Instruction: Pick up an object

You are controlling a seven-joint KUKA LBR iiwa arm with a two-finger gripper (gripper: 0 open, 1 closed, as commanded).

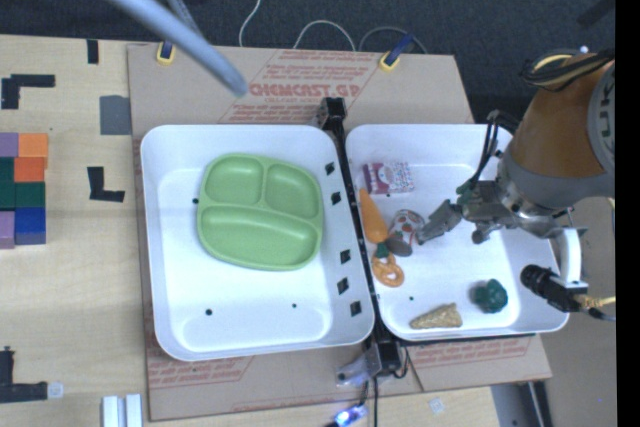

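Camera view, from the left: coloured blocks (22, 187) sit at the frame's left edge on the table (70, 115). The left bin (165, 315) holds a green divided plate (262, 212). In the right bin (440, 140) lie a small packet (387, 178), an orange carrot-like piece (373, 218), a tan wedge (437, 317) and a teal lump (490, 295). The hand (462, 227) hangs spread over the bin's middle, pinching nothing.

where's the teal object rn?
In the camera view, the teal object lies near the right bin's lower right corner, right of the tan wedge.
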